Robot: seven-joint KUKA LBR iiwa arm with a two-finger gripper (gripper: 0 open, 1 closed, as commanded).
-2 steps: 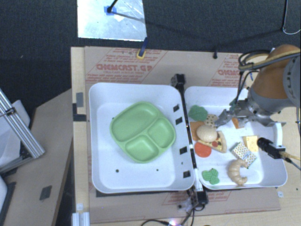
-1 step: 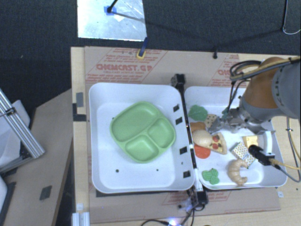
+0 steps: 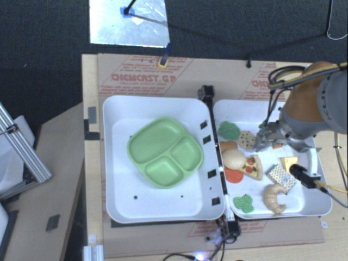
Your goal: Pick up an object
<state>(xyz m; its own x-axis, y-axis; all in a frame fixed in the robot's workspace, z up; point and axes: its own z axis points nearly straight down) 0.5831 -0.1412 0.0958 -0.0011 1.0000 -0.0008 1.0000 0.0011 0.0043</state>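
Whether the gripper [image 3: 263, 139] was spread or pressed together, we could not tell. It hung just right of the cookie [image 3: 246, 140], which lay in the right bin [image 3: 321, 203] between a green leaf [image 3: 228, 129] and a bread roll [image 3: 234, 159]. We judged this the approach; next it needed a clean closing on one item.
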